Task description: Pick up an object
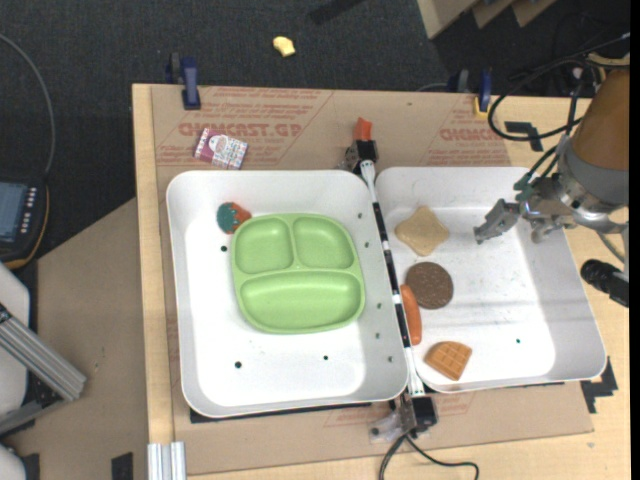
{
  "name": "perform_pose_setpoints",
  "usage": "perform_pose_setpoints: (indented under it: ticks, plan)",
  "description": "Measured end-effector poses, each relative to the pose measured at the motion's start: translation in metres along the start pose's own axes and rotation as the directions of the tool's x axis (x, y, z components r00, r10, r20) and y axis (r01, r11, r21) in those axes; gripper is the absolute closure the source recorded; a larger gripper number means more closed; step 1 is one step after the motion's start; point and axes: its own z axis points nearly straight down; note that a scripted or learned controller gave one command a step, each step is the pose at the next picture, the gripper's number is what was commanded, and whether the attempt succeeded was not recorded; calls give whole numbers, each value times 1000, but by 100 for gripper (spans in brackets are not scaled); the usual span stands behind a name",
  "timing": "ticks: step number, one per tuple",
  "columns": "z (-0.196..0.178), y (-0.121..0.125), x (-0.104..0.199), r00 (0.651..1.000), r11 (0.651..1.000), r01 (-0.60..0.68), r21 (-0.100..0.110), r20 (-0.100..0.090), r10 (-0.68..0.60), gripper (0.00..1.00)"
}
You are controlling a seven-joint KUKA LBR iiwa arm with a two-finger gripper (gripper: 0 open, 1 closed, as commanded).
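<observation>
A robotics lab: clamped cardboard bench [300,108], twin white bins [190,268], loose cables [20,68], dark carpet floor [90,18].

We look down from above the bench [300,118] at a slant, from moderate height. Left bin [200,298] and right bin [540,298] both fit in frame; floor at top, arm [600,158] entering right.

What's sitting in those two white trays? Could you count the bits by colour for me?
Green: 1, the divided plate
Tan: 1, the bread slice
Brown: 1, the round patty
Orange: 2, the carrot stick and the waffle
Red and teal: 1, the small toy
Total: 6
</observation>
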Motion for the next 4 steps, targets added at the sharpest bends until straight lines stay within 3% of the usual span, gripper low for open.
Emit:
perform_pose_setpoints:
  ticks: [1,2,3,4]
  plan:
    - [27,83,58,1000,1000,8,-6,0,-8,0]
    - [109,87,66,1000,1000,1,1,-2,-1,0]
    - [105,98,62,1000,1000,1,-3,0,-1,0]
    - [105,63,66,1000,1000,-2,4,-1,2,0]
